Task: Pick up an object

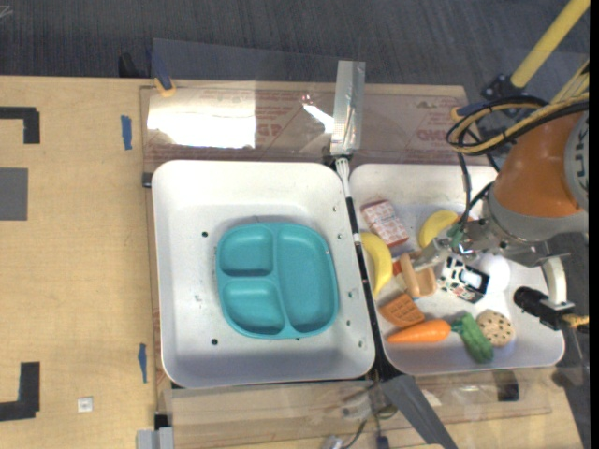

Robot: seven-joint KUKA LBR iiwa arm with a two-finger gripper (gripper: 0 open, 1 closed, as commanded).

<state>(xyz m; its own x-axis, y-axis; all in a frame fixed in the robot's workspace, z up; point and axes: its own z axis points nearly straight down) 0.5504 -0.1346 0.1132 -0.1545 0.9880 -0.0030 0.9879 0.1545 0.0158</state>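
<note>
Bench of pale wood carries two shallow white bins. Right bin [449,363]: the gripper [456,262] hangs low over the toy food, finger spread unreadable from above, nothing visibly held. Directly left of it, touching or nearly so, a tan block [417,277]; further left a banana [377,258] and a pink-striped packet [384,221]. Below it a waffle piece [401,310], a carrot [418,333], and a speckled cookie [494,326] to the lower right. Left bin [178,251], well apart: teal divided plate [278,279].
</note>
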